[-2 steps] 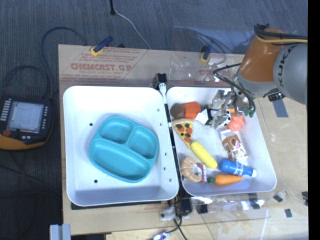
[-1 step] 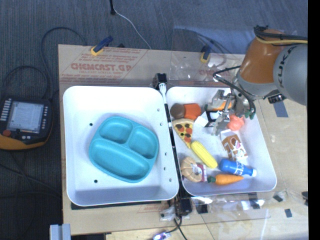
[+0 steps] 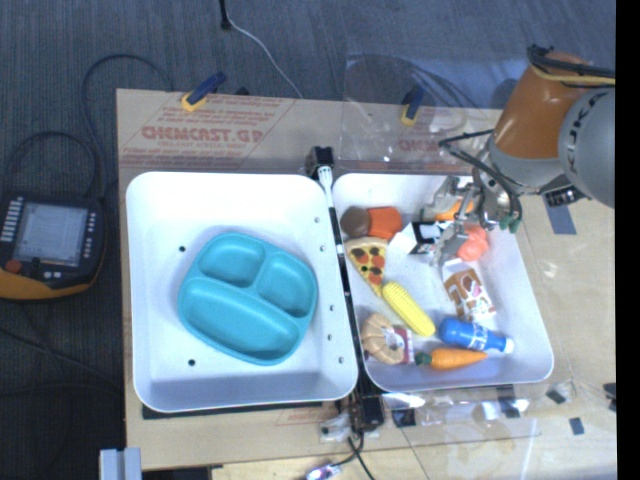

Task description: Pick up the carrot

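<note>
- Gripper [image 3: 462,218] sits in the upper right part of the right bin [image 3: 535,353], arm coming in from the right edge; I can't tell the state of the hand from this angle, too cluttered.
- One carrot [image 3: 458,359], well away from the gripper, toward the bottom of the view and slightly left of it, near the bin's front wall.
- Carrot long axis runs roughly left-right across the view; thick end with green stub points left, taper points right.
- Nothing visibly held, carrot lies in the bin.
- One blue bottle [image 3: 476,337] just above the carrot, between it and the gripper, touching or nearly so.
- One corn cob [image 3: 407,307] below-left of the gripper, lying diagonal.
- One pizza slice [image 3: 368,259] left of the gripper.
- One brown and orange block item [image 3: 372,222] further left, at gripper height.
- One donut-like item [image 3: 384,338] left of the carrot.
- One snack packet [image 3: 468,291] directly below the gripper.
- One pink-orange item [image 3: 474,247] just beside the gripper, contact unclear.
- Two white bins; the left bin [image 3: 160,268] holds one blue divided plate [image 3: 250,295], well apart from the gripper.
</note>
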